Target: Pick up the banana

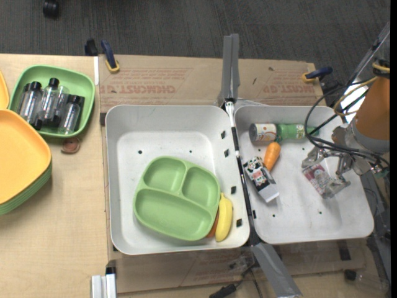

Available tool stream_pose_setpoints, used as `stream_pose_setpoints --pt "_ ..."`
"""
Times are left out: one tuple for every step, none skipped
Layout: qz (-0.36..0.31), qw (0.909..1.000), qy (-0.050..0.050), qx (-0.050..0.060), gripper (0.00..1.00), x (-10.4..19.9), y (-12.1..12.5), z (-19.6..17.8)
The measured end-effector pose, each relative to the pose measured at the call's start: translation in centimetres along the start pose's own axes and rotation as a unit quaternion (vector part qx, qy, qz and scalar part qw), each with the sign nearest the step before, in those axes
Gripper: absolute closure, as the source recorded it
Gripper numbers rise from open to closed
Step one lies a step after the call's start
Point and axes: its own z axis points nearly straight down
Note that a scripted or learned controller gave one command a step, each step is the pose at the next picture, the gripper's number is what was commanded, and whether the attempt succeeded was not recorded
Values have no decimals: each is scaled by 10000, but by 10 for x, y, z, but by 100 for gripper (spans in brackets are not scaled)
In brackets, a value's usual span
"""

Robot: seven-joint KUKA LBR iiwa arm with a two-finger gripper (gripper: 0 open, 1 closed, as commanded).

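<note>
Yellow banana (224, 217) lies in the left bin (118, 166), wedged between the right edge of the green divided plate (178, 197) and the bin's right wall, its long axis running roughly top to bottom of the camera view, slightly bowed. My gripper (327, 177) hangs over the right bin (347, 225), near its right side, above a clear crinkled packet (319, 180); whether my fingers are spread or pressed together I cannot tell. The banana therefore lies well apart from me, leftward and a little lower in view, across the divider between bins. I judge a closing direction across the banana's short width, left to right, would suit.
</note>
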Motion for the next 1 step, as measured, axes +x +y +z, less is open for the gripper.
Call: stream_pose_setpoints --pt "-1858 9826 0 -6 0 20 9 0"
